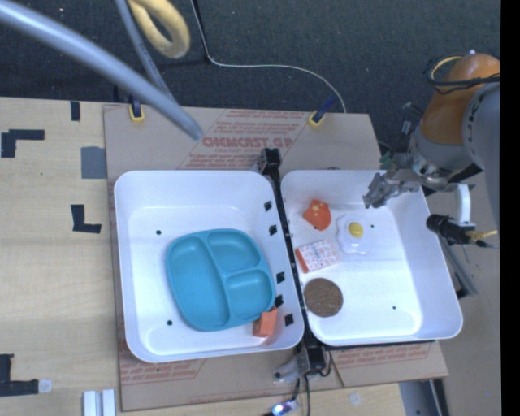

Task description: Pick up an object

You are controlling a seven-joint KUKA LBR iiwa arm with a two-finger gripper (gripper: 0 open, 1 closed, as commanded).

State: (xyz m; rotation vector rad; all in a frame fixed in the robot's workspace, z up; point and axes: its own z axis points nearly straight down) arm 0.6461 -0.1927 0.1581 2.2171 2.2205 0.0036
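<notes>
In the right bin (414, 321) lie an orange piece (318, 214), a white and yellow egg-like item (353, 235), a small red-and-white packet (316, 257) and a brown round disc (323, 297). The left bin (134, 244) holds a blue divided plate (219, 279), with a small orange block (265, 323) at its lower right corner. My gripper (379, 193) hangs over the far right part of the right bin, up and to the right of the egg-like item, with nothing visibly between its fingers.
A black clip divider (275, 219) runs between the bins. Both bins rest on a cardboard sheet (244, 138). A grey bar (97, 61) and a yellow loop (162, 24) cross the upper left. The arm's body (463, 114) stands at the right.
</notes>
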